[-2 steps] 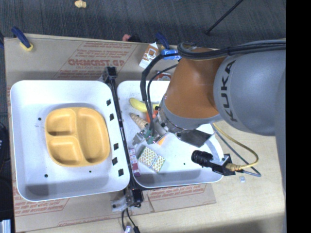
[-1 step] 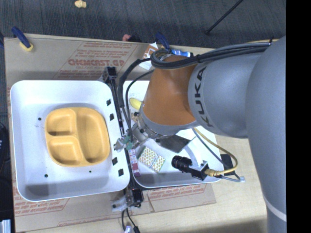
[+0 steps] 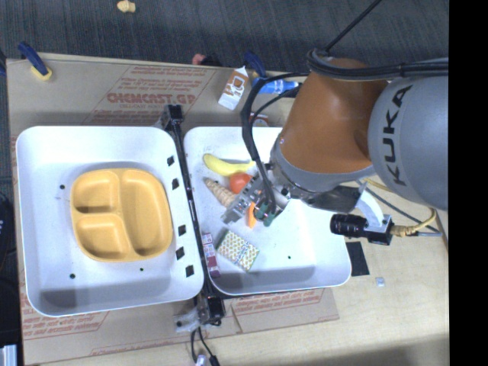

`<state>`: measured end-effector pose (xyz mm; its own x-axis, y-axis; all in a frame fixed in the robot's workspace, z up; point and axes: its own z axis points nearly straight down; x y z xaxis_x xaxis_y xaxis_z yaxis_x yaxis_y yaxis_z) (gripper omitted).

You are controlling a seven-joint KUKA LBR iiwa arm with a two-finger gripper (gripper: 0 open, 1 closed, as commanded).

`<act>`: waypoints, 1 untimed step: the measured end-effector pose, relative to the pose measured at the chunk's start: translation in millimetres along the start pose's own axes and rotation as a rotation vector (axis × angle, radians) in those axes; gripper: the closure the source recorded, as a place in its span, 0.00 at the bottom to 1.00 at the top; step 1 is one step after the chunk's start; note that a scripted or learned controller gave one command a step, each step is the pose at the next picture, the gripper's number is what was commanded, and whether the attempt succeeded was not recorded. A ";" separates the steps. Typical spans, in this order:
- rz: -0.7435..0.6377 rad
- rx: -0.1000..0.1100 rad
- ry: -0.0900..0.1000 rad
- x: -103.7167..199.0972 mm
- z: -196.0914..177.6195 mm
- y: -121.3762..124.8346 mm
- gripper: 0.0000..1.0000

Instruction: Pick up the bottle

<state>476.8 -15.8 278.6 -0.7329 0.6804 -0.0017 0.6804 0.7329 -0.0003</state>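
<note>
Two white bins sit on brown cardboard; the right bin [image 3: 320,269] is largely hidden by the arm [image 3: 343,128]. Its gripper [image 3: 255,204] hangs over cluttered toys, its grasp unreadable. No bottle can be picked out among them.

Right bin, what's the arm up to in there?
The arm reaches over the right bin, its claw low among a banana, a red-orange piece, a cone and a patterned box. No bottle is plainly between its fingers. The left bin holds a yellow tray.
</note>
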 end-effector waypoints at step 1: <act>0.099 0.003 0.005 9.9 79.5 8.9 1.00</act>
<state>475.8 -2.7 199.1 -0.6623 0.7492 0.0027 0.7492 0.6623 -0.0032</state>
